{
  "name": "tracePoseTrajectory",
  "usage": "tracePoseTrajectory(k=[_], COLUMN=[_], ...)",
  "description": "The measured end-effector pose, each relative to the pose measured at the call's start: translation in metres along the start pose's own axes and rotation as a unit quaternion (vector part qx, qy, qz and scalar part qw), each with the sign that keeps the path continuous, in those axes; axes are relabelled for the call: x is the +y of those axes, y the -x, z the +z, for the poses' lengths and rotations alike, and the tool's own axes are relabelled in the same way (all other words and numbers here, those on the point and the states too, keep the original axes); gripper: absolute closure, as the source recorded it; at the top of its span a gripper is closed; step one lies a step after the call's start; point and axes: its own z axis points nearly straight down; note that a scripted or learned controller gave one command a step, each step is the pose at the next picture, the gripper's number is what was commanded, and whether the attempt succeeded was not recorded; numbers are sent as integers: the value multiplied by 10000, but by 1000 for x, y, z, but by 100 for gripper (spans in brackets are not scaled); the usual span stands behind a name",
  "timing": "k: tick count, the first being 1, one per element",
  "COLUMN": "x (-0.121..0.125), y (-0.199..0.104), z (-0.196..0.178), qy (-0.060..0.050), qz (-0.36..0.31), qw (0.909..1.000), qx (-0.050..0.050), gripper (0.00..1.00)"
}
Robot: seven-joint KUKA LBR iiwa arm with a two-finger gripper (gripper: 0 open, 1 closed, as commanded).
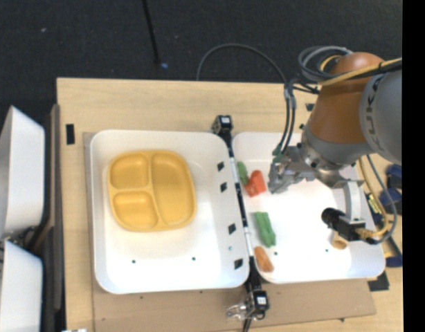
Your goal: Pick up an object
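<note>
My gripper [277,178] hangs over the left part of the right bin [316,268], just right of a red-orange piece [255,182]. A small green piece [241,171] lies against the bin's left wall beside it. Further toward the front lie a green block [265,228] and an orange piece [264,259] near the front-left corner. I see nothing held in the gripper.
The left bin [109,268] holds a yellow divided plate [151,189]. A ridge with black clips [234,199] separates the two bins. The arm's orange band [340,109] and cables loom over the right bin's back half.
</note>
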Motion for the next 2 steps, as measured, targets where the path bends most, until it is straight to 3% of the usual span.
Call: tracePoseTrajectory(k=[2], x=[30], y=[-105], z=[-6], qy=[-7], qz=[3], qw=[10000], qx=[-2], gripper=[100])
